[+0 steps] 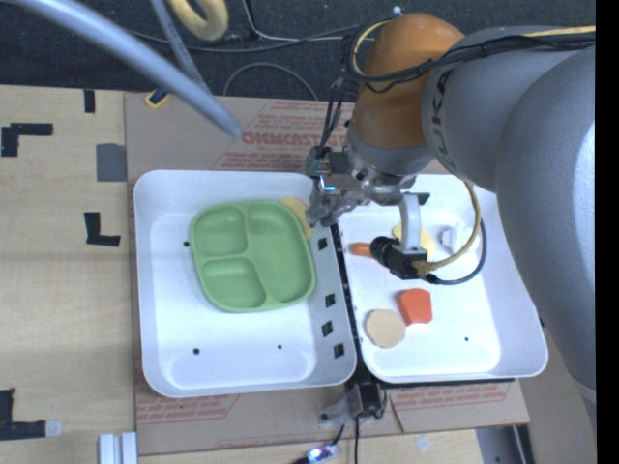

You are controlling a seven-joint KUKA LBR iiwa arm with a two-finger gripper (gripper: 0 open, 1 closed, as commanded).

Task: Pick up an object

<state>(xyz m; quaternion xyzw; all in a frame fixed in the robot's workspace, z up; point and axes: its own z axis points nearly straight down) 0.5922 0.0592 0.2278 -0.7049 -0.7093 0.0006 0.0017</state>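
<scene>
The grey arm (513, 104) comes in from the right of the view, and its orange band (401, 51) is above the wrist. The claw (323, 201) hangs over the far part of the wall where the left bin (164, 298) and the right bin (493, 341) meet. From this angle I cannot tell if the claw is spread or pressed together, and I see nothing held in it.

The closest thing to the claw is a small yellow piece (293, 207). It lies just beside the claw on the left-bin side, at the far right corner of the green plate (253, 256). I cannot tell if the claw touches it. The plate has three compartments, and it lies flat in the left bin, to the left of the claw and nearer to the camera.

On the other side of the claw, in the right bin, a small orange piece (360, 249) lies near it, a little toward the camera. Further from the claw, toward the front of that bin, an orange block (416, 306) and a round beige disc (385, 329) lie just beside each other, the disc nearer to the dividing wall. All of these things rest on the floors of the bins.
</scene>
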